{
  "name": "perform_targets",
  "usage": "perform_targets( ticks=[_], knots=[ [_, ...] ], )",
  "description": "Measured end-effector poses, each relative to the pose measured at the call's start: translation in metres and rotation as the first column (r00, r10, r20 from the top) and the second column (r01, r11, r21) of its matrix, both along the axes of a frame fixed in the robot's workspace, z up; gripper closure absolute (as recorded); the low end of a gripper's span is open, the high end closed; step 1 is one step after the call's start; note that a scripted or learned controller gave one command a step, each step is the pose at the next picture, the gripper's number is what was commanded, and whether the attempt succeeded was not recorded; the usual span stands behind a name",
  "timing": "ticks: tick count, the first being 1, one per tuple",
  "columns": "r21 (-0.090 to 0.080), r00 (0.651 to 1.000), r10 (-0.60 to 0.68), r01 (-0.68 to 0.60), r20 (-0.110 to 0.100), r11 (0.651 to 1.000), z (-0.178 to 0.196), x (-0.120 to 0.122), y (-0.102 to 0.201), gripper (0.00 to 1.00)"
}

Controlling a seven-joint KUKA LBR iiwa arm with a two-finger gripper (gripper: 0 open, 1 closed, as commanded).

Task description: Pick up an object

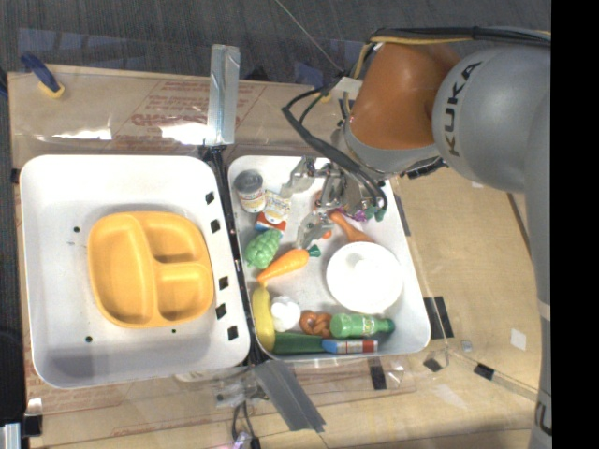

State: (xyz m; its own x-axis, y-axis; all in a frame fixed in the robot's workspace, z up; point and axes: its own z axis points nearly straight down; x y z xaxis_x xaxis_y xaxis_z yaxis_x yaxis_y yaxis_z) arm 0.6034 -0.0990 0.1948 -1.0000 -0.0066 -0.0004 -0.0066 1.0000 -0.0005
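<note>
My gripper (316, 215) hangs low in the upper middle of the right bin (409, 251), under the orange wrist band. Its metal fingers point down among the toys. Just below the tips lie a carrot (284, 264) and a green bumpy fruit (263, 248). To the left of the gripper stand a small can (249, 192) and a little red and white carton (274, 210). An orange stick-like piece (349, 224) lies by its right side. Nothing clearly shows between the fingers.
A white round lid or plate (364, 276) sits right of centre in that bin. Along the front wall lie a banana (263, 314), a green bottle (360, 325), a pretzel (314, 323) and a dark cucumber (299, 343). The left bin (56, 195) holds a yellow divided tray (150, 267).
</note>
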Motion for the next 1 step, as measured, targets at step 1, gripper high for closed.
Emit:
perform_targets(
  ticks=[1],
  knots=[
    [-0.001,0.997,-0.075,0.075,0.006,0.997,-0.0892,0.0140,0.0003,0.00]
  ],
)
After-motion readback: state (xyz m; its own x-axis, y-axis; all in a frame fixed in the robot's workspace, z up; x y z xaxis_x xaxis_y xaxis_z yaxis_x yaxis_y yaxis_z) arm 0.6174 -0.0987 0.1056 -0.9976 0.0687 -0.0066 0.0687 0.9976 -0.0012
